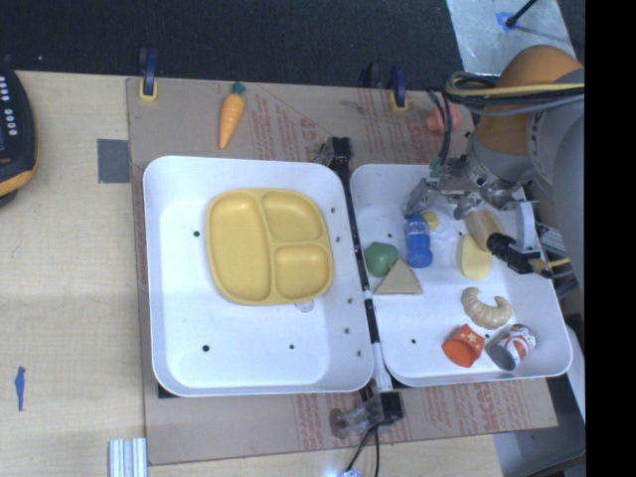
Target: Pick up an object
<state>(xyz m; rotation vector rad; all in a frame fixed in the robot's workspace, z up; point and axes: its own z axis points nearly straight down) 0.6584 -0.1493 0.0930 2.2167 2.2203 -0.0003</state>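
Observation:
My gripper (425, 203) hangs over the far part of the right bin (397, 368), just above the top of a blue bottle (418, 243) that lies below it. Left of the bottle sit a green rounded piece (381, 257) and a tan wedge (399, 281). A pale yellow piece (474, 259) lies to the bottle's right. Nearer the front are a croissant (486, 309), a red cup (462, 346) and a small can (514, 345) on its side. Nothing shows between the gripper's tips.
The left bin (179, 346) holds a yellow divided plate (268, 244). A toy carrot (231, 117) lies on the brown board beyond the bins. A dark device (14, 132) sits at the bench's far left edge. The arm's body crowds the right bin's far right corner.

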